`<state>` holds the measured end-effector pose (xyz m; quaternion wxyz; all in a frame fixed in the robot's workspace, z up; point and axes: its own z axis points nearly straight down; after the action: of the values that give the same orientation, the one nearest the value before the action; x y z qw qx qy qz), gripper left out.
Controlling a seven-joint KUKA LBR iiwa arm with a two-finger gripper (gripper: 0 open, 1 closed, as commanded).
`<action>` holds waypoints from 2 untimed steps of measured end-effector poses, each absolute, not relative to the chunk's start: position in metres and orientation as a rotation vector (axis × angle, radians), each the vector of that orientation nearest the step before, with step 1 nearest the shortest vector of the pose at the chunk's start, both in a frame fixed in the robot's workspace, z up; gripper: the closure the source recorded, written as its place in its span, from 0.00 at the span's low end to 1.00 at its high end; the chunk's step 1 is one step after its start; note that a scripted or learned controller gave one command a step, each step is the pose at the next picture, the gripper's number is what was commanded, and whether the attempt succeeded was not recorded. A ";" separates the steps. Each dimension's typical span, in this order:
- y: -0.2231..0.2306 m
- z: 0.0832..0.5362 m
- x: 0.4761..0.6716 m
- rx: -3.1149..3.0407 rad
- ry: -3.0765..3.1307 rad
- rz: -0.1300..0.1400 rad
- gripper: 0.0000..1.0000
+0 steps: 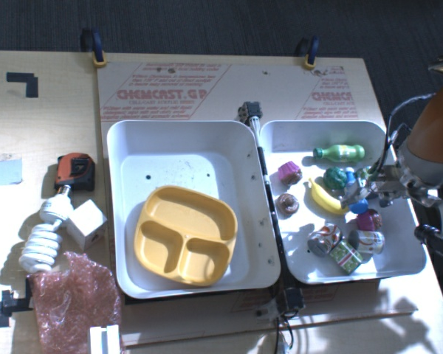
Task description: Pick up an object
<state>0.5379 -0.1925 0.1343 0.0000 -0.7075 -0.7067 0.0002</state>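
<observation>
Nearest the lens, at the bottom left: crumpled pinkish-red plastic wrap [75,292] on the pale wooden bench [29,139], beside a white spiral light bulb [43,238] and a small white cube [87,223], with an orange and black tape measure [77,170] just above them. Side by side on a brown printed cardboard sheet [177,87]: two shallow white bins. Left white bin [170,142]: holding a yellow plastic tray with three compartments [184,233], lying tilted toward the bin's lower half. Right white bin [310,135]: crowded with small items, namely a green plastic bottle [341,153] lying on its side near the top, a purple-pink small block [289,172], a brown ring-shaped doughnut toy [286,203], a yellow toy banana [323,198], a teal crumpled object [340,178], a magenta small cup [368,220], a crushed silver and red can [325,239], a green and white carton [347,257] and a white and red can [371,241]. Reaching in from the right: grey arm with an orange band [432,135], its two-finger gripper [369,186] low over the bin's right half; open or clenched, impossible to tell amid the clutter. Just beside the gripper: teal object and banana to its left, magenta cup just below it, bottle a little above.
</observation>
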 end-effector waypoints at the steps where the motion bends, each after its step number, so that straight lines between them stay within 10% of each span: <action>1: -0.193 0.145 0.539 -2.226 -2.221 -0.001 1.00; 2: -0.099 0.225 0.614 -2.221 -2.224 0.000 1.00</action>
<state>0.6136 -0.0987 0.2252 -0.0006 -0.7067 -0.7075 0.0002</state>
